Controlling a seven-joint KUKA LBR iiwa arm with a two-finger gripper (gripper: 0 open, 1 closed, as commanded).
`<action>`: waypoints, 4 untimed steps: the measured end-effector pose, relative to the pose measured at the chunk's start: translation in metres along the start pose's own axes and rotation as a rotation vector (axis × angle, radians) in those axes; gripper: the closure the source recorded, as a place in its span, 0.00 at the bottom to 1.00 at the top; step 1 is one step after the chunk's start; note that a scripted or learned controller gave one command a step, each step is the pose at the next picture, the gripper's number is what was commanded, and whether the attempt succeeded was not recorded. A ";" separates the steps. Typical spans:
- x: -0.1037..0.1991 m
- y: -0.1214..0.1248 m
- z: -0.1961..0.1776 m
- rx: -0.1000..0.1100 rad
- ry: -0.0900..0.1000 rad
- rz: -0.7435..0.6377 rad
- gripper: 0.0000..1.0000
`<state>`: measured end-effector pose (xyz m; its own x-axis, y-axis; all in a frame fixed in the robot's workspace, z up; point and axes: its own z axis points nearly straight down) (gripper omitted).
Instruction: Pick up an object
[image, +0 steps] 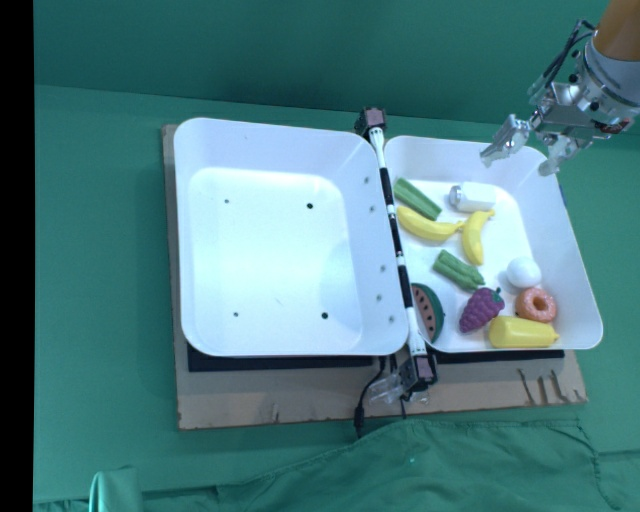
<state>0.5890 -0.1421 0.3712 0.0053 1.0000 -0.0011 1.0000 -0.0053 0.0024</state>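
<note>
Hanging above the far right corner of the right bin (575, 262), the gripper (527, 148) has its two fingers spread apart with nothing between them; one fingertip (497, 150) reaches over the bin's far rim, the other points down near its right-hand edge. Above the fingers sits the metal wrist, then the orange band of the arm (612, 45), which runs out at the upper right.

Nothing has been picked yet, by the look of it: every toy lies on the bin floor and the whole grasp is left to do, descent, closing and lift.

Closest to the gripper, toward the far edge of the right bin, lies a small white bottle (472, 197), with a green bean pod (416, 198) beside it near the divider. Just nearer are two bananas, a long banana (427, 225) lying flat and a curved banana (475, 235) touching its end. A second green pod (458, 270) sits mid-bin. Along the near edge are a watermelon slice (428, 310) against the divider, purple grapes (481, 308), a white egg (523, 272), an orange doughnut (537, 304) and a yellow pepper (522, 333) in the near right corner.

Beside it, the left bin (200, 150) shows a few dark dots on its floor. Both bins rest on a cardboard sheet (280, 405) over a green cloth-covered bench (100, 300), with a green backdrop behind.
</note>
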 end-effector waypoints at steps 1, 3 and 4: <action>-0.043 -0.088 0.051 0.009 0.000 0.008 0.00; -0.028 -0.028 -0.249 -0.013 -0.006 -0.005 0.00; -0.022 0.026 -0.260 -0.006 -0.004 -0.004 0.00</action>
<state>0.6140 -0.1639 0.6313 0.0015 1.0000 -0.0051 1.0000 -0.0014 0.0080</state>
